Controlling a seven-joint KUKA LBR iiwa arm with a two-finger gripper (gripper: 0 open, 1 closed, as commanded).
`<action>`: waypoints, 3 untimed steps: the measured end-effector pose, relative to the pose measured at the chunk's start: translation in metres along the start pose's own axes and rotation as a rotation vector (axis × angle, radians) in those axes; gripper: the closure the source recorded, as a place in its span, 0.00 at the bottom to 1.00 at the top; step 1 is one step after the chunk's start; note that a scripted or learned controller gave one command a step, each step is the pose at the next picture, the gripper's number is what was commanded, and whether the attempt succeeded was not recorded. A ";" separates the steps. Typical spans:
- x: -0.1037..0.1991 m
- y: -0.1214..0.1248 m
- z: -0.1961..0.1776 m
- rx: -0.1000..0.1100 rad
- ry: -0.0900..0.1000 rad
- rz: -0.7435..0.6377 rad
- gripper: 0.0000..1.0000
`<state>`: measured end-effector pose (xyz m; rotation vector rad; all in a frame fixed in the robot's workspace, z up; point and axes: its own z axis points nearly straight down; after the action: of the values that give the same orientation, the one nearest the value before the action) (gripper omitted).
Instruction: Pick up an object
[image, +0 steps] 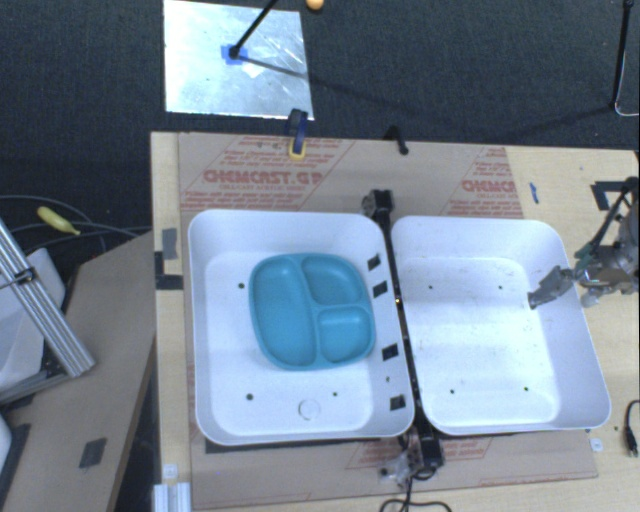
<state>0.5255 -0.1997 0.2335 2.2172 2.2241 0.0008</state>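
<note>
While black clips (388, 322) line it, plate (310, 310) lies apart.

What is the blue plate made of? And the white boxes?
The blue plate looks like smooth plastic: one even colour, rounded moulded compartments, a soft sheen. The white bins also seem plastic, with thin curved walls and a matte, slightly scuffed floor. I can't be sure from looks alone.
</note>
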 end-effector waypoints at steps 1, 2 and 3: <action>0.051 0.002 -0.192 -0.020 -0.003 -0.007 0.00; 0.122 -0.039 -0.301 -0.016 0.001 -0.009 0.00; 0.165 -0.038 -0.220 0.004 0.002 -0.006 0.00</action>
<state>0.4867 -0.0351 0.4536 2.2138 2.2334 -0.0023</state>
